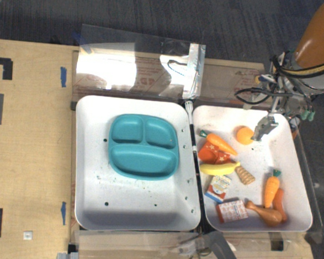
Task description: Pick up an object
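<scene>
Orange toys crowd the right bin (299,180) while the gripper (263,128) hangs over its far end.

Just left of the gripper lies a small round orange ball (243,135); nothing sits between the fingers, and whether they are open or shut cannot be told. One carrot (272,189) stands lengthwise near the right wall, green top pointing away; another carrot (221,143) slants leftward. A teal divided plate (144,146) rests in the left bin (87,165) on the cardboard surface (28,144).
</scene>
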`<state>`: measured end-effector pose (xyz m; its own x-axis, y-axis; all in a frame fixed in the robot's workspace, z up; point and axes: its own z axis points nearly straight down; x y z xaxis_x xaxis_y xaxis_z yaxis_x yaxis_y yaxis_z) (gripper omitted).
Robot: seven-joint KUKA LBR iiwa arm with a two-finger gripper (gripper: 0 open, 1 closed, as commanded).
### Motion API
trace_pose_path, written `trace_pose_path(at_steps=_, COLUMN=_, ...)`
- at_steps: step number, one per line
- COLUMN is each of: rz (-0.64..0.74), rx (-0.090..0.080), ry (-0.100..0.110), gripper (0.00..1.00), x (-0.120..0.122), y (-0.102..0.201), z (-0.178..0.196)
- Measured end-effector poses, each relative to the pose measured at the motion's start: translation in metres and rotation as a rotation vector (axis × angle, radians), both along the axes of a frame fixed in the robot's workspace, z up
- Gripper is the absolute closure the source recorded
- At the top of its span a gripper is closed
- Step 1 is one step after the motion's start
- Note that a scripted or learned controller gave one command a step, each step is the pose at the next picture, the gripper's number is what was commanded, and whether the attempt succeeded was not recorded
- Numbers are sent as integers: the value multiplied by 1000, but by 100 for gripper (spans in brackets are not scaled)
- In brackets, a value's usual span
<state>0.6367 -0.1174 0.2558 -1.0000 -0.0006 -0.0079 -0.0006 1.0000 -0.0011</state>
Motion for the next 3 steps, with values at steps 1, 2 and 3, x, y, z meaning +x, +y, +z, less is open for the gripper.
trace_pose_path(at_steps=1, rz=138, rx=3, ry=11, gripper=0, x=-44, y=-19, z=-120)
trace_pose_path(at_steps=2, rz=48, rx=-1, ry=-9, gripper=0, x=-80, y=11, z=-166)
trace_pose_path(at_steps=3, rz=206, rx=-1, ry=23, gripper=0, x=11, y=21, z=-165)
